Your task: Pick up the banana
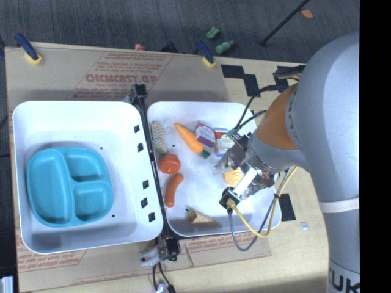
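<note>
In the right bin [183, 110], a small yellow-orange piece [232, 176] that may be the banana lies partly hidden under the gripper. The gripper [237, 174] hangs low over the bin's right side, directly on top of that yellow piece. The grey arm with its orange band [278, 127] comes in from the right and covers the bin's right wall. Whether the yellow piece is held cannot be made out.
The right bin also holds an orange carrot [189, 137], a red tomato [170, 162], a red sausage [173, 188], a striped cob [159, 137], a purple packet [206, 134] and a tan wedge [200, 218]. A blue divided plate [68, 185] sits in the left bin [73, 118]. A yellow cable [253, 227] loops over the front rim.
</note>
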`<state>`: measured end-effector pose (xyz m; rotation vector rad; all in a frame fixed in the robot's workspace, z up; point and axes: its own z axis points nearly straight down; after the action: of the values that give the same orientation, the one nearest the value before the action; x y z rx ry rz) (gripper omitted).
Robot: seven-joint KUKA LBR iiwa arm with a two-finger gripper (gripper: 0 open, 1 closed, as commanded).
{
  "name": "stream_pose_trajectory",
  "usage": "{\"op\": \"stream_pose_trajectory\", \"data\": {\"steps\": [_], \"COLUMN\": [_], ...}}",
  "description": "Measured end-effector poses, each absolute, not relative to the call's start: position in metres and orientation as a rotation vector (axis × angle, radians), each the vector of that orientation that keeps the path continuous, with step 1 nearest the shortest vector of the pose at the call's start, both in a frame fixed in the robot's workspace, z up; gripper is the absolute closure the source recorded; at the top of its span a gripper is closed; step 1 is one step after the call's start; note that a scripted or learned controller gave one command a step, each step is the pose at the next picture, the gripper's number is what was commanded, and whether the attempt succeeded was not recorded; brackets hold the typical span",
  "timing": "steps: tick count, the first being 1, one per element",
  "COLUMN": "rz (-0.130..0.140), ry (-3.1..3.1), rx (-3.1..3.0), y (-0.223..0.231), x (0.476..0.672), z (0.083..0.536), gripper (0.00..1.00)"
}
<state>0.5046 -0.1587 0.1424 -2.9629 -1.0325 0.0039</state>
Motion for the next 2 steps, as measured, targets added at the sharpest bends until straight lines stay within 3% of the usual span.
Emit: {"op": "stream_pose_trajectory", "data": {"steps": [1, 2], "rz": [0.005, 0.008], "ry": [-1.056, -0.553], "rx": [-2.954, -3.084], "y": [-0.195, -0.130], "x": [0.476, 0.476], "z": [0.091, 0.091], "gripper": [0.00, 0.00]}}
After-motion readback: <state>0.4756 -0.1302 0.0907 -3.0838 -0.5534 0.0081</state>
